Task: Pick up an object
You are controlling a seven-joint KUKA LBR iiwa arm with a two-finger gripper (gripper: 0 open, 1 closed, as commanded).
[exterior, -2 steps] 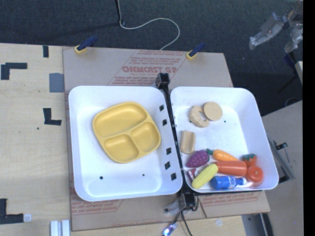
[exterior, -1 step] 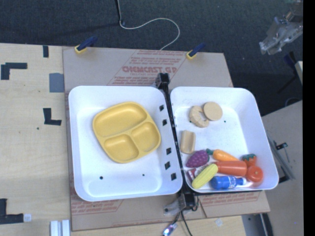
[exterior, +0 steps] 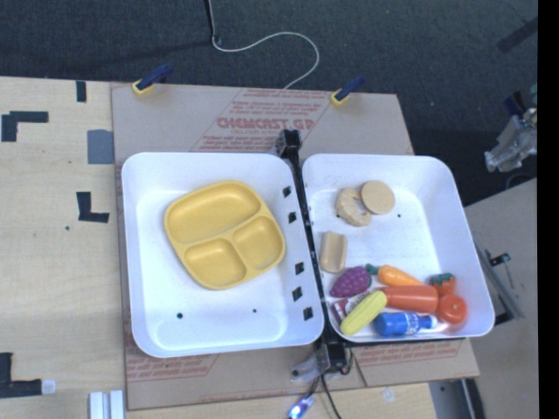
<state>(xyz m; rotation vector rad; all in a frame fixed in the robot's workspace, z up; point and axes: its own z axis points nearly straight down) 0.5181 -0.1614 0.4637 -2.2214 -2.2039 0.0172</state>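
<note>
Camera view, looking down at a slant: two shallow white bins side by side mid-frame, left bin and right bin, touching along a dark central seam, resting on a cardboard sheet with red print, held by two blue-and-yellow clamps at its upper corners. Under it all, a pale wooden surface with black marks at frame left, and a thin white cable looping over dark floor at top centre. In the left bin, a yellow divided plate, lying flat and turned at an angle. In the right bin, the pickable toys: two tan round biscuits touching each other near the upper middle; below them a tan block just beside the seam; along the lower edge a tight cluster of purple grapes, orange carrot, yellow corn, orange-red sausage, red tomato and blue bottle, several touching. At the right edge of the frame, upper half, a small blurred grey shape, the claw, outside the bins and well apart from every toy; spread or pressed together cannot be told
</note>
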